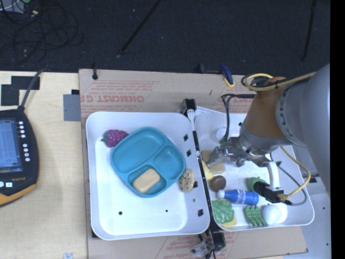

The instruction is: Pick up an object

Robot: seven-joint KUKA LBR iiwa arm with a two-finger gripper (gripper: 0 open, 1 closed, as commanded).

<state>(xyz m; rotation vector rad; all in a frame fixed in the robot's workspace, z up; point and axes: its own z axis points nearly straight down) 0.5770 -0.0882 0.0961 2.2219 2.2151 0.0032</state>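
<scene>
While over the right bin | end effector near brown ball | finger state: cannot tell

**A robot lab, not a kitchen**

You are looking down on a test rig. At the right of the frame stands a grey industrial arm with an orange band. At the left edge lies a teach pendant with screen and buttons. Two white bins sit on taped cardboard on the counter. Loose cables trail over dark flooring along the top. The bins hold toy food.
</scene>
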